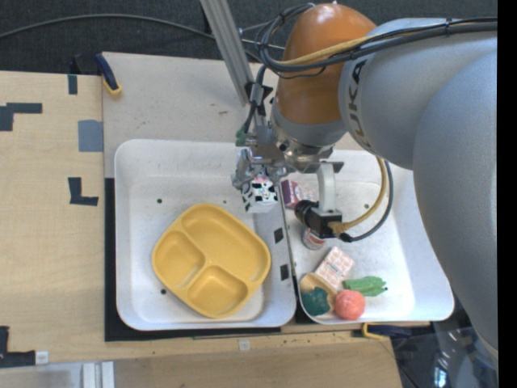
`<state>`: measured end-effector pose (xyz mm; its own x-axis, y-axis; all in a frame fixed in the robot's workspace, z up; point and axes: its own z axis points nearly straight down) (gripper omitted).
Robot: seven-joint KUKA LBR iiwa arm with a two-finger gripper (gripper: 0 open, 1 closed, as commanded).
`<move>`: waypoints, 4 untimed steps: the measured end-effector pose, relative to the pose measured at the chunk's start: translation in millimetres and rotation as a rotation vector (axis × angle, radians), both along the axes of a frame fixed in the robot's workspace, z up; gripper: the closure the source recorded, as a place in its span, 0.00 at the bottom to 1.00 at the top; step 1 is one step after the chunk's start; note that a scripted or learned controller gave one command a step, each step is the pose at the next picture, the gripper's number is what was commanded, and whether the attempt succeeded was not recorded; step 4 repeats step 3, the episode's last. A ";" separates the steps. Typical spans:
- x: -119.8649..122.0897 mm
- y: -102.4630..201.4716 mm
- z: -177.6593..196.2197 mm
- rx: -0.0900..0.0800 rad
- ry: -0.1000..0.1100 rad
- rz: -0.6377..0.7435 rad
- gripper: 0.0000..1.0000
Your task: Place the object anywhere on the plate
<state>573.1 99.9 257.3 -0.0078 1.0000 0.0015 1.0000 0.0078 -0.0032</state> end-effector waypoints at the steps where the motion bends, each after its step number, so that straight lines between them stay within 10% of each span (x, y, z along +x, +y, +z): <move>1: -9.2 53.1 -3.5 -0.001 0.000 0.000 1.00; 2: -15.2 106.1 -32.0 -0.002 0.003 -0.001 1.00; 3: -14.3 103.4 -30.3 -0.002 0.000 -0.005 0.00; 4: -14.3 103.4 -30.3 -0.002 0.000 -0.005 0.00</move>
